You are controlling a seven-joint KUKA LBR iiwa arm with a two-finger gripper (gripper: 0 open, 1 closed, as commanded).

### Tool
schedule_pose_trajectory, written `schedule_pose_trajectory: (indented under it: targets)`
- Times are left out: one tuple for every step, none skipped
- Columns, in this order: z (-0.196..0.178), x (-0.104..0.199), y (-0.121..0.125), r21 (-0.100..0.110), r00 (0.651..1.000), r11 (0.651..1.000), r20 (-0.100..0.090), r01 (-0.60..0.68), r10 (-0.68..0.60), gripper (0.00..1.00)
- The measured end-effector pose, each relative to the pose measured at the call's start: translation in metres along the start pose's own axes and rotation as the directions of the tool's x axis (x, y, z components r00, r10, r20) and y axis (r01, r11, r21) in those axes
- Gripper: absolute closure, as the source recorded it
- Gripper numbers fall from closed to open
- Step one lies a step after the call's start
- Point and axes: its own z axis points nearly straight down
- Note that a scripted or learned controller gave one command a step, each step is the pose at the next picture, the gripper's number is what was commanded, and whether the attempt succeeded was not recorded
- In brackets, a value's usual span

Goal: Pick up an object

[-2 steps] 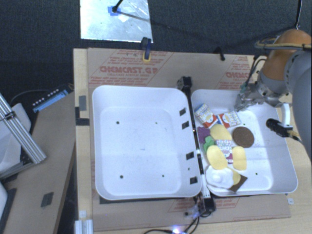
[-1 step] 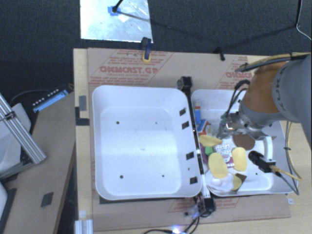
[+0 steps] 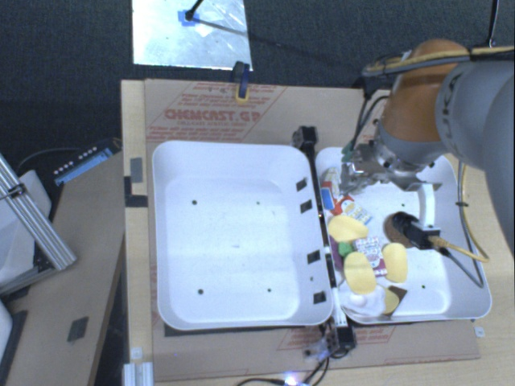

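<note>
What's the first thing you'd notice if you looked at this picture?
The big grey and orange robot arm pops out first, reaching in from the right over the right bin. Under it, bright yellow pieces sit crowded with other small things along that bin's left side. The left bin beside it is a wide white tray.

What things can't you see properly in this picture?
- Gripper, camera view: blurred and partly covered by the arm's wrist, so its fingers can't be judged.
- Pile of objects in the right bin: small and overlapping; the wrappers' print is unreadable.
- Right bin's far corner: hidden under the arm.
</note>
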Motion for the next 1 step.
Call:
schedule_pose_trajectory:
  targets:
    - [-0.0626, 0.0460, 0.0787, -0.003, 1.000, 1.000, 0.002, -0.002, 0.002, 1.00]
